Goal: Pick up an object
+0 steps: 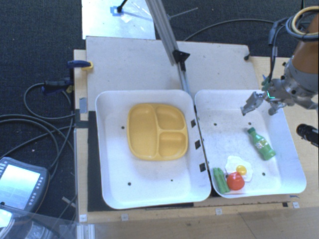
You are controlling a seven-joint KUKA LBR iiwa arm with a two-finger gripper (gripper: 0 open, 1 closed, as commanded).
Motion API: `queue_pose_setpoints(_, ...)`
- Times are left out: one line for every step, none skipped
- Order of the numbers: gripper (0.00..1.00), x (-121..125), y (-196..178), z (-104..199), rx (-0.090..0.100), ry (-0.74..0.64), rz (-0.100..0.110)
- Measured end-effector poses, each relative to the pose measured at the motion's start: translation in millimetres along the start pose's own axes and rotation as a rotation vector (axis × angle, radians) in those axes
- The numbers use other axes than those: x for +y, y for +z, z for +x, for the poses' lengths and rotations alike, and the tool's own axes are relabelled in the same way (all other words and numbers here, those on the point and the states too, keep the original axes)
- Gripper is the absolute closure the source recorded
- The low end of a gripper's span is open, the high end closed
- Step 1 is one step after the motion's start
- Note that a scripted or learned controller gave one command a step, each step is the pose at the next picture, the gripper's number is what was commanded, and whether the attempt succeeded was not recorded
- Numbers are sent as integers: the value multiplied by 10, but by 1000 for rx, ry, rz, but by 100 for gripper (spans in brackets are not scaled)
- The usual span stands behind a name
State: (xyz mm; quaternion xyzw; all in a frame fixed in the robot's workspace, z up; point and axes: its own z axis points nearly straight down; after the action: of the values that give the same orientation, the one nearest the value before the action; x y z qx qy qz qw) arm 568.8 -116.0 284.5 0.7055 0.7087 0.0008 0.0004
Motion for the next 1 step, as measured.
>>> queue_pose_setpoints(0,67,442,16,-1,3,4)
